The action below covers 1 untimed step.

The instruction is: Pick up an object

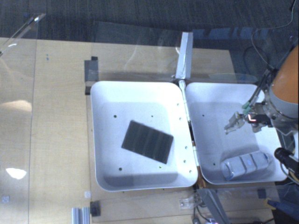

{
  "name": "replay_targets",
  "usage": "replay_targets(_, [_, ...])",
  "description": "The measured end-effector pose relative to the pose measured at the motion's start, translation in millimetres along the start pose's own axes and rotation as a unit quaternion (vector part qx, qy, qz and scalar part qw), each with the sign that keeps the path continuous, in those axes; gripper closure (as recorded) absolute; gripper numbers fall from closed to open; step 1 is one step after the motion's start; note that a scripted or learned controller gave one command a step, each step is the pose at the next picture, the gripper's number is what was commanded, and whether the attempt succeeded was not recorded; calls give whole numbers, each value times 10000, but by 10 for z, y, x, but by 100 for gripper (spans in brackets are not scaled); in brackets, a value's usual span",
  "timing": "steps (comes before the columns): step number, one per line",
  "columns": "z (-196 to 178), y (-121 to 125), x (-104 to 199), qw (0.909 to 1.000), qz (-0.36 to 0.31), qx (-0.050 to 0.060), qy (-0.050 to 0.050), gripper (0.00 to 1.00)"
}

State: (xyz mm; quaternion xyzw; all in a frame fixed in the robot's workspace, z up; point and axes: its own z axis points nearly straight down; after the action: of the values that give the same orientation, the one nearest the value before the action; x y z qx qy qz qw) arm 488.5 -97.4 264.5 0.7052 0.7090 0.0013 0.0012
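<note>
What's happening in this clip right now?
The KUKA arm reaches in from the right, its gripper hanging over the right bin. Nothing is visible between its fingers. A grey blocky object lies near that bin's front edge, apart from the gripper. A dark ribbed rectangular pad lies flat and slightly askew in the left bin. No pick is evident yet.

The desk (51,125) looks like pale matt wood; both bins (140,90) seem smooth white plastic; the dark slab (147,141) is matt and ribbed.
</note>
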Motion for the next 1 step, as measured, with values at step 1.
replay_targets(1, [871, -18, -1023, 9982, 607, 4, -4, 0])
